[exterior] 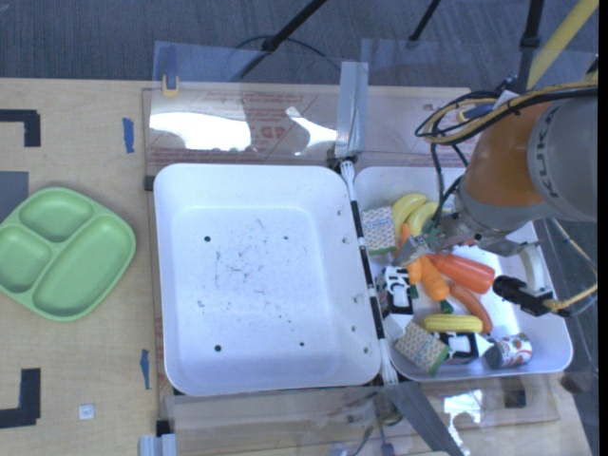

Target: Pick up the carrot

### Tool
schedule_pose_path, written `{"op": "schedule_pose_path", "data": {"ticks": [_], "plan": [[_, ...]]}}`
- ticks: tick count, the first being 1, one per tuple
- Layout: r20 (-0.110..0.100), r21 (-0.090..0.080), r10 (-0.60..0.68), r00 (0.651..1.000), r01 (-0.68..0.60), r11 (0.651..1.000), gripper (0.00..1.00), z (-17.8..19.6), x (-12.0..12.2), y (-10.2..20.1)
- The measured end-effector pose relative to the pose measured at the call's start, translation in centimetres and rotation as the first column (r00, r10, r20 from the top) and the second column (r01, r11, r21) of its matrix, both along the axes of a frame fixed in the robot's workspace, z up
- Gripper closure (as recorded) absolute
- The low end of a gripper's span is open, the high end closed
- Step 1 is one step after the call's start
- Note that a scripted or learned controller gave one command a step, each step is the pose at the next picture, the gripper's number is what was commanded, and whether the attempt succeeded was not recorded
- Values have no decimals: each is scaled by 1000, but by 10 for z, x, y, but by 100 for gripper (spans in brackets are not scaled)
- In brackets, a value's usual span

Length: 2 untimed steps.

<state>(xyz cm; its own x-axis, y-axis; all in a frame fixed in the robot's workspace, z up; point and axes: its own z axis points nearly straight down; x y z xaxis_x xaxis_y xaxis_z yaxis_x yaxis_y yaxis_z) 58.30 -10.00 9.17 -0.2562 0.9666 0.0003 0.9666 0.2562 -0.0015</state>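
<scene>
Far left on the desk point(95, 388): green divided plate point(63, 252), well apart from everything, irrelevant. Next, left bin point(180, 188), white, just scuff marks on the floor. Divider rim, then right bin point(556, 350), crowded.

Right bin contents, left to right: checkered sponge-like block point(378, 226) by the divider, black-and-white item point(399, 288) below it, another checkered block point(423, 347) near the front, bananas point(415, 212) at the back, a yellow banana point(453, 323) lower down, small can point(513, 351) at the front right.

Carrot point(461, 269): in the right bin, middle, lying flat, orange-red, tapered, long axis running left-right with a slight downward tilt to the right. A shorter orange piece point(429, 278) touches its left end; can't tell if it's a separate thing. A second reddish long thing point(470, 304) lies just below, nearly parallel.

My jaws point(439, 234): low over the bin, just above the carrot's left end, tucked under my wrist. Cannot tell whether they're apart or together; wrist and cables hide them. Nothing visibly held.

Risks, as I judge them:
- Clutter. Orange piece, bananas and the reddish thing all sit just beside the carrot; I could close on the wrong one or on two at once.
- I'm near the end, not the middle, so the carrot may pivot and slip out on lift.
- Smooth rounded surface, likely to squirt sideways if pinched off-centre.
- Bumping the neighbours could roll the carrot.
</scene>
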Motion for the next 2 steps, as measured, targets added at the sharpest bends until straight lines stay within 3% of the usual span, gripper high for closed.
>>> {"op": "schedule_pose_path", "data": {"ticks": [1,2], "plan": [[-3,1,-4,1000,4,1000,100,7,-1,-1],[-2,1,146,989,-146,989,100,90,-7,9]]}}
